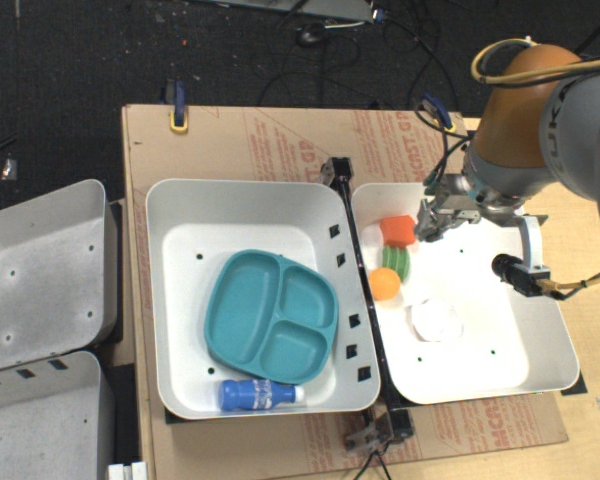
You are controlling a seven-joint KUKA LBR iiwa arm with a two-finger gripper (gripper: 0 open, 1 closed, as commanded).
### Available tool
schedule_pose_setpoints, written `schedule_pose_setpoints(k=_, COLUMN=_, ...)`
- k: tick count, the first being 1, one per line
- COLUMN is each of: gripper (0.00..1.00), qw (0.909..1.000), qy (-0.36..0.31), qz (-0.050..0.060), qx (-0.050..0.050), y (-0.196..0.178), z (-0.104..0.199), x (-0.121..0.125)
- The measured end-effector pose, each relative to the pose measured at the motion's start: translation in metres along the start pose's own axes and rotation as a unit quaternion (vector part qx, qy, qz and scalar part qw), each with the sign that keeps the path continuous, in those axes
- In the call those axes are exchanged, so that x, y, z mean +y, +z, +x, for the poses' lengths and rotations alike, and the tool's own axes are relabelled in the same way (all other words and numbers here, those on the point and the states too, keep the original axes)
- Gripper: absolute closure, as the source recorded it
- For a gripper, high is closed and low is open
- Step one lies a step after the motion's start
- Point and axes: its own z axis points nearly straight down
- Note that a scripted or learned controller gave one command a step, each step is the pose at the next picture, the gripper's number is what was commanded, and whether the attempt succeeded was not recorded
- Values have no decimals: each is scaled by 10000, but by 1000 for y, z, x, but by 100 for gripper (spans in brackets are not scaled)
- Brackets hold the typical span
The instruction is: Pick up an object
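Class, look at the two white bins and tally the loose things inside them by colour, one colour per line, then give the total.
Teal: 1, the divided plate
Blue: 1, the bottle
Orange: 2, the block and the ball
Green: 1, the green item
White: 1, the round lid
Total: 6

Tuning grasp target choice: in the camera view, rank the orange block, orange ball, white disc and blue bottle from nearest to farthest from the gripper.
From the gripper:
1. orange block, just to its left in the right bin.
2. orange ball, lower left, by the divider.
3. white disc, lower, mid-bin; close to the ball's rank.
4. blue bottle, left bin's bottom edge.
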Motion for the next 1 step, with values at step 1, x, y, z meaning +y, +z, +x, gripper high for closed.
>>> schedule_pose_setpoints(k=1, gripper=100, qw=10000, qy=-9, qz=-10, qx=-2, y=-62, z=6, x=1)
